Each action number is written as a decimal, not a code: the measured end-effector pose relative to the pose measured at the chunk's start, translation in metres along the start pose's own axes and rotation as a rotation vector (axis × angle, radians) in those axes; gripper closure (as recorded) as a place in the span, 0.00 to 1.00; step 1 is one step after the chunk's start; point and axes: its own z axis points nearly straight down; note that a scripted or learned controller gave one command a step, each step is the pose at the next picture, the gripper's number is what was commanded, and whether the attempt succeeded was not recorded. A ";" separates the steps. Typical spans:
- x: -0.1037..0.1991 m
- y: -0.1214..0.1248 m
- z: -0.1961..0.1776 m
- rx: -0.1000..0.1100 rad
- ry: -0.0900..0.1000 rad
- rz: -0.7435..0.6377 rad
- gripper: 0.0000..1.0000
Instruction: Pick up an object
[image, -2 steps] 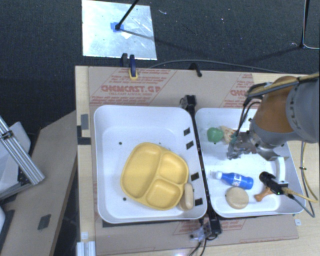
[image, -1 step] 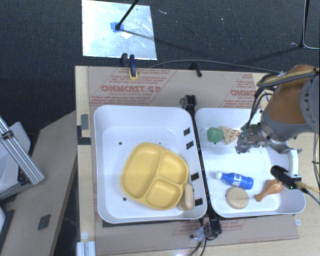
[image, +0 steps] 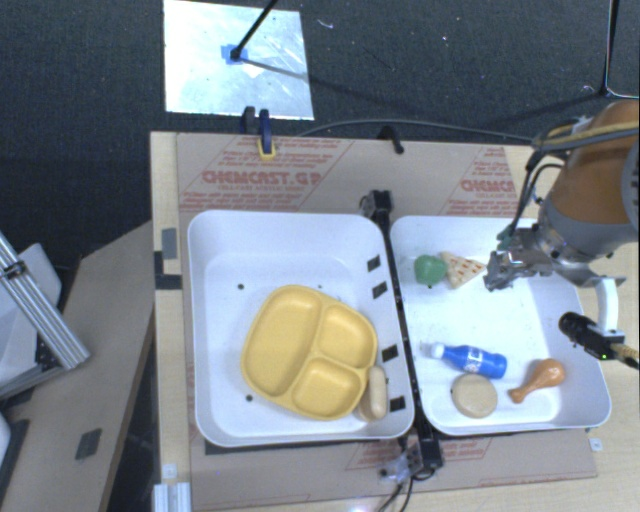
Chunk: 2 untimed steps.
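A: Where does the pincer (image: 497, 272) sit?

B: It hangs over the far part of the right bin (image: 590, 395), at the end of the grey arm (image: 590, 190) with the orange band. Whether its tips are spread or pressed together cannot be told; they look like a dark cluster from this slant, and nothing shows between them.

A: What lies closest to it?

B: A tan wedge, like a cracker slice (image: 462, 268), lies just to the left of the pincer, near it. Touching the wedge on its far-left side is a small green rounded piece (image: 431, 269).

A: And the other things in that bin?

B: Toward the near edge, below the pincer in the view, lies a blue bottle (image: 472, 359) with a white cap, on its side. Just nearer than that is a round beige bun (image: 474, 396), and to the right of the bun a brown drumstick (image: 538, 379). All three are well apart from the pincer.

A: And the other bin?

B: The left bin (image: 230, 260) is far to the pincer's left. It holds a yellow divided tray (image: 310, 350), with a pale oblong piece (image: 375, 391) against the tray's near-right corner.
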 end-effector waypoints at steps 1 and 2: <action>0.004 0.000 -0.045 0.000 0.000 -0.001 1.00; 0.049 0.019 -0.034 0.003 0.002 -0.005 1.00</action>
